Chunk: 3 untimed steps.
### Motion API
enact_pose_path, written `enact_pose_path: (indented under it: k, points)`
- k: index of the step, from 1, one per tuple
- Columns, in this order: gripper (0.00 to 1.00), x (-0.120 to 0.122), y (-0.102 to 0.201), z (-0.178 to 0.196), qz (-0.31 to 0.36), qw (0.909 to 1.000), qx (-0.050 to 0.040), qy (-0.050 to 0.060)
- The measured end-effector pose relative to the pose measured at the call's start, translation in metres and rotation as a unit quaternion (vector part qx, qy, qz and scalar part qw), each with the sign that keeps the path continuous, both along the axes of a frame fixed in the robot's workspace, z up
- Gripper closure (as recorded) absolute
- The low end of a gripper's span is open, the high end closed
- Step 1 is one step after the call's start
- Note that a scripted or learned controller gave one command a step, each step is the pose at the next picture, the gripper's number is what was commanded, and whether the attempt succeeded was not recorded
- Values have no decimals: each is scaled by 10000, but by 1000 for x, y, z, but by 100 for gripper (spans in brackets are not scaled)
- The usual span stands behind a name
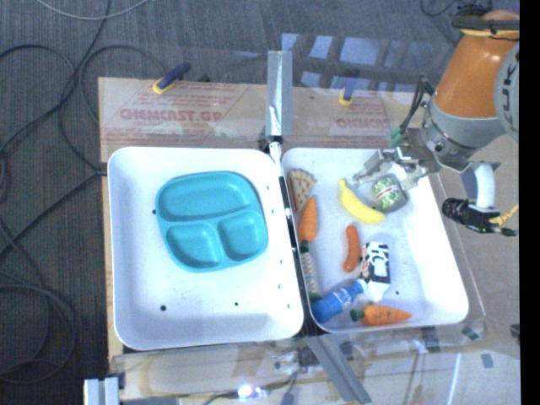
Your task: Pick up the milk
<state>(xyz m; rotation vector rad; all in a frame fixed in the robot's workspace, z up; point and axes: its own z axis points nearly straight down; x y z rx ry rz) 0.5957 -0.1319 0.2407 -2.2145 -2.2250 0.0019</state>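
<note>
**Gripper placed over the wrong item, milk left at the near side of the bin**

Camera view: 2 white bins are seen side by side on the table. The milk [377,261], a small black-and-white carton, is found in the right bin [445,251], well toward the near wall from the banana [360,205], just beside the small orange sausage [351,249] and just above the blue bottle [337,300] and the carrot [384,315].

The gripper [388,169] is held at the far right corner of that bin, just beyond the banana, over a green-and-white round item [388,192]. The fingers appear spread, with nothing clearly pinched between them; the round item lies just under them.

Several risks can be judged from this. If a descent were made here, the round item or the banana would be taken instead of the milk. Were the milk approached, the sausage and bottle crowded beside it could be caught or shoved, and the carton, lying flat, could slip from a shallow pinch. The left bin [135,251], holding a blue tray [211,219], is not involved.
</note>
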Motion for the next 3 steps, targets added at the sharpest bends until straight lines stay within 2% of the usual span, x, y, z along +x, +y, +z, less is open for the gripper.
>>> enact_pose_path:
  k: [1, 2, 3]
  points:
    - [0, 20, -21, 18, 916, 9958, -18, -12]
    - [0, -31, -32, -113, 1383, 9904, 7, -3]
    - [0, -77, -72, -146, 1318, 9912, -30, -129]
